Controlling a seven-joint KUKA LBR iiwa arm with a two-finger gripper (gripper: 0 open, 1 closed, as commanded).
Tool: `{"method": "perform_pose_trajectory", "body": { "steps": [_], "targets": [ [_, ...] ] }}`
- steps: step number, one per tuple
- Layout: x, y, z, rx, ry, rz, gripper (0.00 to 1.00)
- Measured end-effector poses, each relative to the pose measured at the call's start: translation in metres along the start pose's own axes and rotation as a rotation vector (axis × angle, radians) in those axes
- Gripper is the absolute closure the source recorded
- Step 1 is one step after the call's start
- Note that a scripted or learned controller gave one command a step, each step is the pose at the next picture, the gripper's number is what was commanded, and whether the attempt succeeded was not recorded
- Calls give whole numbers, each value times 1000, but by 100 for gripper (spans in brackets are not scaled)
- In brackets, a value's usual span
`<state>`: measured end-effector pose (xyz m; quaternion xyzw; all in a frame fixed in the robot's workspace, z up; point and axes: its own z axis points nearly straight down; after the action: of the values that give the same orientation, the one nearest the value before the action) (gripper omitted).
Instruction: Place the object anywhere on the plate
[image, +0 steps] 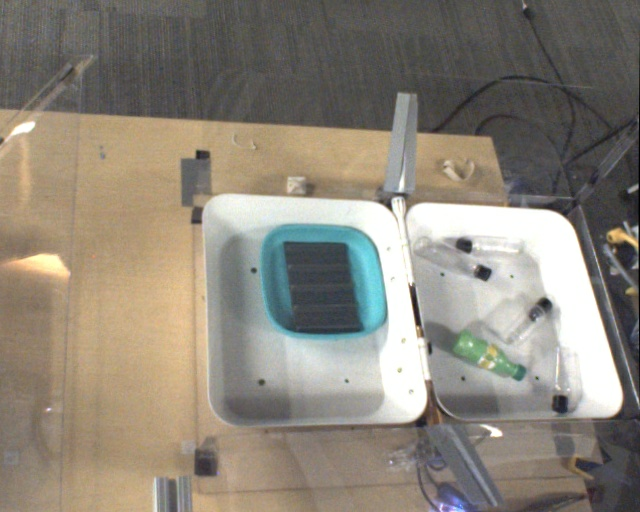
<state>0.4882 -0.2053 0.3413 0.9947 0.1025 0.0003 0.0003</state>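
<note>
A teal square plate sits in the left bin, toward its back. A dark ribbed rectangular object lies on the plate's middle. In the right bin lie a green bottle near the front and several clear tubes with black caps.
A grey upright post stands behind the seam between the two bins. A small block rests on the wooden bench behind the left bin. Cables run at the far right. Clear plastic sheeting covers the bench's left side.
</note>
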Motion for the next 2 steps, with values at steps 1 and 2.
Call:
{"method": "perform_pose_trajectory", "body": {
  "steps": [1, 2],
  "targets": [
    [0, 0, 0, 0, 0, 0, 0],
    [0, 0, 0, 0, 0, 0, 0]
  ]
}}
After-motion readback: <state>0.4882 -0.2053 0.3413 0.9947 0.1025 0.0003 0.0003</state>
